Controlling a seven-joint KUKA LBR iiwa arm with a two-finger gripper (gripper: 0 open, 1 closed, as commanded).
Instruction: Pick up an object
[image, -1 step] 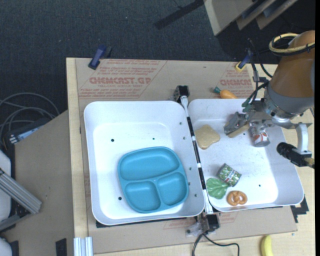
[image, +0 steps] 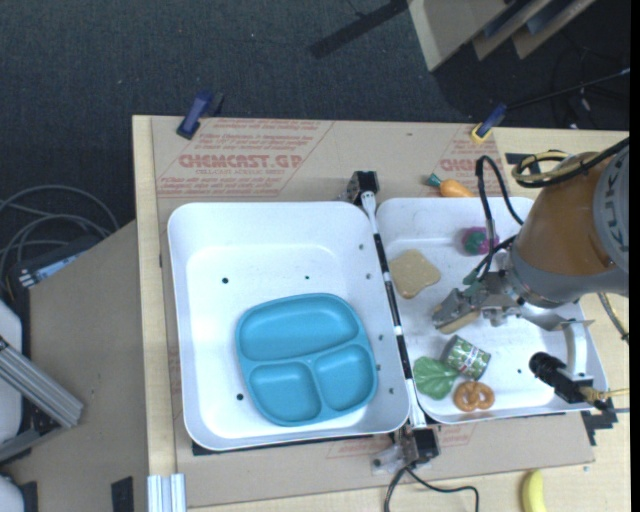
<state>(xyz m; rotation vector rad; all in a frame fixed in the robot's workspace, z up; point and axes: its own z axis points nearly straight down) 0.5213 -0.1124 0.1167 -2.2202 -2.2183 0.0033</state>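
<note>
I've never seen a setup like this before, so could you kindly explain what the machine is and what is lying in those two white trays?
This is one camera fixed above a bench, looking down at a slant. The grey and orange machine on the right is a robot arm; its tool hangs over the right bin, and I see nothing between its fingers. The left bin holds a blue divided plate. The right bin holds a tan bread-like piece, a small pink and green item, a green can, a green leaf and a pretzel. The arm is meant to pick one up.
</note>
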